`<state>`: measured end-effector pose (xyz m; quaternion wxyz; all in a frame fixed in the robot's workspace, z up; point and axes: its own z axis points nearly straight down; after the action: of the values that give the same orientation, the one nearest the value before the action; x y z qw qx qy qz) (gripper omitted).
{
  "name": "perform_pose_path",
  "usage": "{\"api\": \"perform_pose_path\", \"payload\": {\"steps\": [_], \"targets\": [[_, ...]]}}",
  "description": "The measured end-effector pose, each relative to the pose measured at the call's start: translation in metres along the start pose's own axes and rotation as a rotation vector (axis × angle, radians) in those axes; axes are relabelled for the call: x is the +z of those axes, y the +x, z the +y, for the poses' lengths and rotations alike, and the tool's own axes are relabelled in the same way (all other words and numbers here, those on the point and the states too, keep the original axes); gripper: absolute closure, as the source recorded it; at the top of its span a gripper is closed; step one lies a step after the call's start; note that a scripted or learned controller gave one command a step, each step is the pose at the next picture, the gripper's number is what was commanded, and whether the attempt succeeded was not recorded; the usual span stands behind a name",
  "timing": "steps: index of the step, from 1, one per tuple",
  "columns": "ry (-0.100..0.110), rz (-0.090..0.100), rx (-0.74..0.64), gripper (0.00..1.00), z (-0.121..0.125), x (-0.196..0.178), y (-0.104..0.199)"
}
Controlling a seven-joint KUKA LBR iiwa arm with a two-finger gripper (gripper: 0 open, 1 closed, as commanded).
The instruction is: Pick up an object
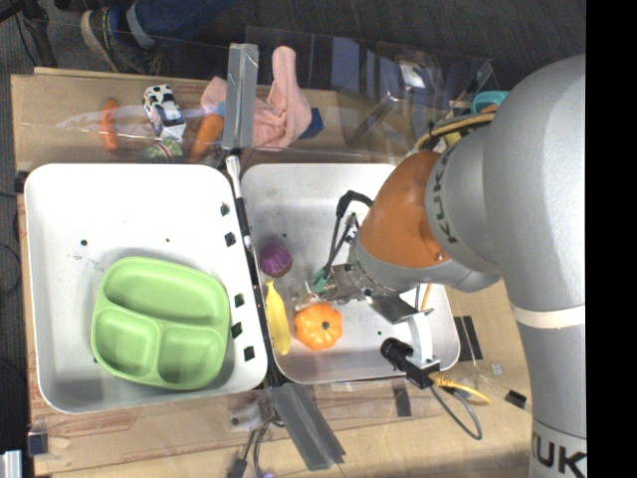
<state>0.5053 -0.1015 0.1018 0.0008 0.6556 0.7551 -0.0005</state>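
Orange is what draws my eye: a small toy pumpkin (318,326) sits on the floor of the right bin (299,182), near its front wall, with a yellow banana-like piece (278,318) just beside it against the divider and a purple round toy (276,259) a little further back. My end effector (333,279) hangs low over the same bin, right above the pumpkin's back edge, but the orange wrist band and the cabling cover the fingers, so I cannot tell whether they are spread or closed, and I see nothing held between them. The left bin (60,207) carries a green divided tray (159,322), well apart from where I am working. I judge the pumpkin the nearest candidate. To do this well, I would centre the tool over the pumpkin's middle rather than its rim, turn the wrist so the fingers straddle it away from the banana piece, come down straight, and close only when both sides are bracketed; round ribbed plastic may squirt out of an off-centre pinch.
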Motion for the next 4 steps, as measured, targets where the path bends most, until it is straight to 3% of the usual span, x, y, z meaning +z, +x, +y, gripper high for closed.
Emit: {"api": "perform_pose_path", "payload": {"steps": [1,2,3,4], "targets": [[0.003,0.003,0.402,1.00,0.014,-0.090,0.074],[0.005,0.003,0.286,1.00,-0.030,-0.047,-0.001],[0.005,0.003,0.286,0.00,-0.030,-0.047,-0.001],[-0.006,-0.005,0.165,0.00,-0.026,0.008,0.005]]}}
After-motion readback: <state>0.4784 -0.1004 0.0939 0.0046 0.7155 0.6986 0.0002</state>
